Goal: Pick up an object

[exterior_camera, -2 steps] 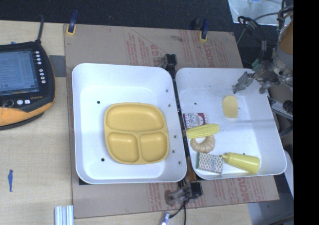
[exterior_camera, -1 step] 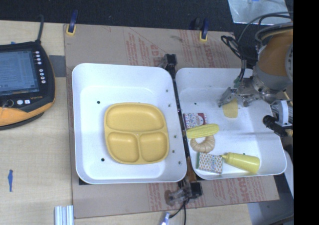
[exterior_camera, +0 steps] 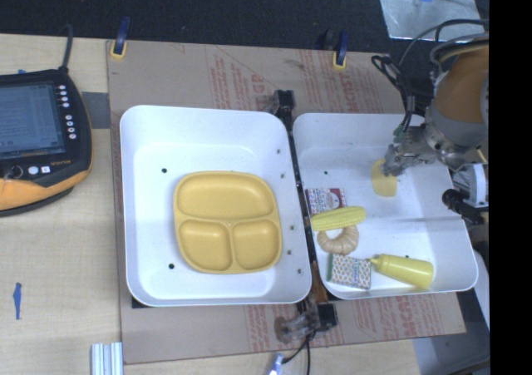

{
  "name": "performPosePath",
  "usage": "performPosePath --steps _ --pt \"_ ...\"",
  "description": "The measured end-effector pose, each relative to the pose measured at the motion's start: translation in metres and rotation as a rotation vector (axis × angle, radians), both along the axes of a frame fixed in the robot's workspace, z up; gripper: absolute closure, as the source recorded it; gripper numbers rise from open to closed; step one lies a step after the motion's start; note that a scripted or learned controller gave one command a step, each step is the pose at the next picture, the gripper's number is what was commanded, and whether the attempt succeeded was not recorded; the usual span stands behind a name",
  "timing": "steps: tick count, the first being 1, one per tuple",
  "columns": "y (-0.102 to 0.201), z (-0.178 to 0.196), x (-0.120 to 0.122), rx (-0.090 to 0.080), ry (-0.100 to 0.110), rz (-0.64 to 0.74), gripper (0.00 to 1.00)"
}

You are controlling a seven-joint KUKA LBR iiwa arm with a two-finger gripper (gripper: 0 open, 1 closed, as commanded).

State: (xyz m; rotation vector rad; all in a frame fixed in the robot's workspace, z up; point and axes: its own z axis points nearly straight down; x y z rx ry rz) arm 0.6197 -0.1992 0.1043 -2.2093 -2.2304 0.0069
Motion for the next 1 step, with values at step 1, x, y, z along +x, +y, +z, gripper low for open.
performPosePath --steps 1 --pt "0.0000 -0.0001 -0.0001 0.000 0.000 0.000 0.00"
